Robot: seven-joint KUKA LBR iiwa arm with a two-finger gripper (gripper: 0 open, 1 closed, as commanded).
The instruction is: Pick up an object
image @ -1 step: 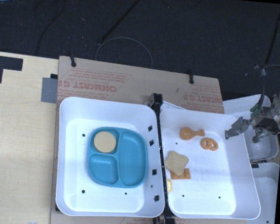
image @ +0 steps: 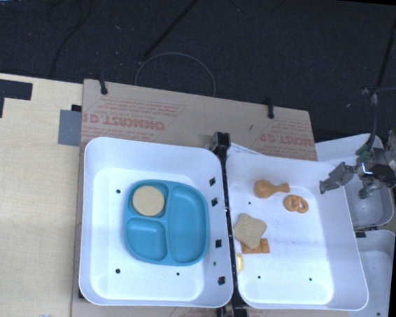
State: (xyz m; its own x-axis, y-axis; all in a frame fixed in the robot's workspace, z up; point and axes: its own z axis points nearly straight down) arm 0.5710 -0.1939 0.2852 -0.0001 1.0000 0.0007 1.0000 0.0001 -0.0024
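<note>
The tool (image: 338,177) hung over the right bin's (image: 325,287) far right rim; whether it was open I could not tell. The pretzel (image: 296,204) lay just left of it, near the drumstick (image: 270,190)

1. Both bins (image: 104,179) look like smooth white plastic with a slight gloss.
2. The blue tray (image: 183,230) is smooth moulded plastic, softly shiny.
3. The board (image: 188,121) under the bins looks like matt brown cardboard with red print.
4. The bench (image: 18,199) has a pale wood-grain finish, matt.
5. The gripper (image: 337,177) looks like grey metal with a dull sheen.
6. The pretzel (image: 295,204) and bread slice (image: 249,229) look like matt toy plastic or foam.
7. The backdrop (image: 266,42) is dark and rough, like carpet.
</note>
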